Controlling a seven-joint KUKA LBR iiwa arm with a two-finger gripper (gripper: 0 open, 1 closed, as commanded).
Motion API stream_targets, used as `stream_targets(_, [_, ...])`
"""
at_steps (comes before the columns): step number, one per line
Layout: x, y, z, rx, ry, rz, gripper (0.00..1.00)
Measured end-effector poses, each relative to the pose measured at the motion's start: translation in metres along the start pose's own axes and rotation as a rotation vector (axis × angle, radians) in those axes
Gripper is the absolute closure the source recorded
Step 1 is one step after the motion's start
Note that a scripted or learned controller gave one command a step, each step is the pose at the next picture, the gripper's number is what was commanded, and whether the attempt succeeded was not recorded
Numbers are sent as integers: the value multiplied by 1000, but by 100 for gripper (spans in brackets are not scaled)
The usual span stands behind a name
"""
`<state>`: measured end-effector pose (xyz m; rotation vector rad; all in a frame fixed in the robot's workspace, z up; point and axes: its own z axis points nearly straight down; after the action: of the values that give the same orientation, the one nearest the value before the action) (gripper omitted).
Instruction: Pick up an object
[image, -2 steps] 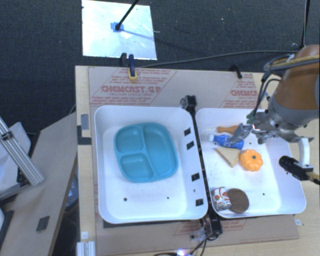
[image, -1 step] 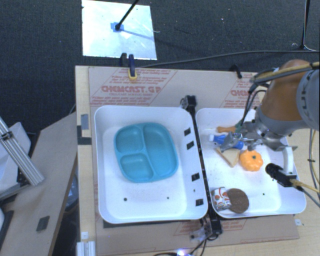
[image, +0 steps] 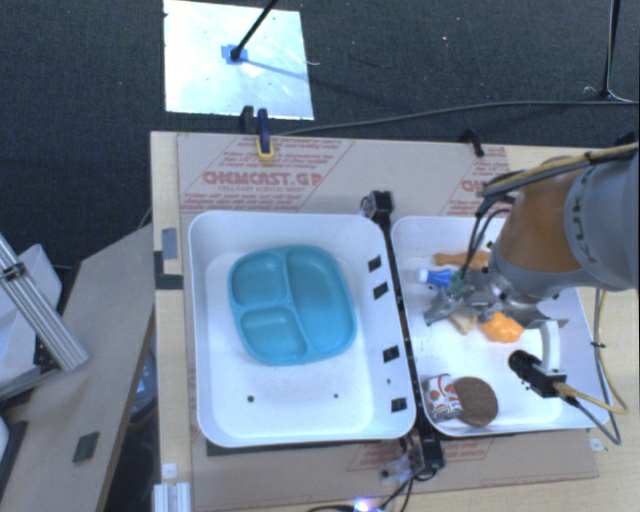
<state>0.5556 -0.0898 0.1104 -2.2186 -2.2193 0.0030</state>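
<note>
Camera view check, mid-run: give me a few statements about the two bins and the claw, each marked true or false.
1. The blue divided tray lies in the left bin. True.
2. The claw hangs over the left bin. False: it is over the right bin, among the small items there.
3. A brown rounded object lies near the right bin's front edge. True.
4. The blue tray's compartments are filled with toys. False: they show bare blue plastic.
5. An orange object lies in the right bin beside the arm's wrist. True.
</note>
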Motion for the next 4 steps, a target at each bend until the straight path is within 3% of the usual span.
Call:
stream_targets(1, [-1, 2, -14, -7, -1, 0, 100])
stream_targets(2, [-3, 4, -78, -11, -2, -3, 100])
stream_targets(3, [-3, 5, -100, -8, -2, -3, 100])
stream_targets(4, [49, 8, -113, -7, 0, -9, 100])
